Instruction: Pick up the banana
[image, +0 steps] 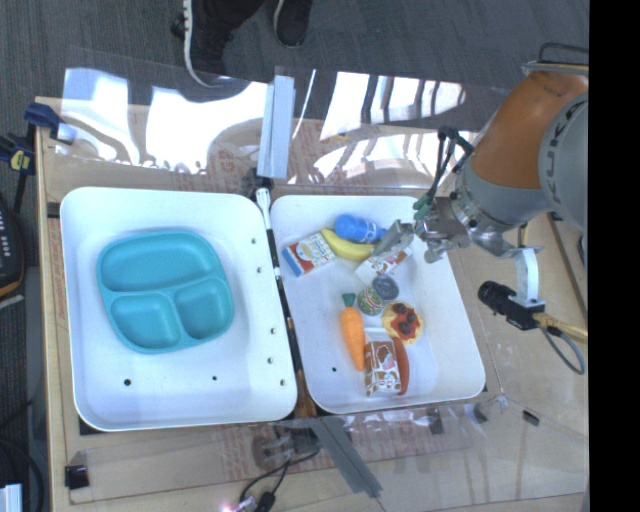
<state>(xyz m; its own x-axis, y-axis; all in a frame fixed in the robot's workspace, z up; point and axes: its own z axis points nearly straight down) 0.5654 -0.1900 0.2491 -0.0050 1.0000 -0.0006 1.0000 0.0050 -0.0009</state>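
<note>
Camera view: the arm hangs over the right bin (460, 372), its gripper (402, 238) low beside the banana (350, 246).

The banana lies at the far end of that bin, wedged between a blue toy (355, 226) and a small carton (309, 253), so a clean grasp likely needs care. The jaws sit just right of it, over a white packet (382, 264); whether they are wide or narrow I cannot tell. A carrot (353, 337) lies nearer. The left bin (80, 395) on the counter (150, 455) holds a teal tray (165, 290).
</note>
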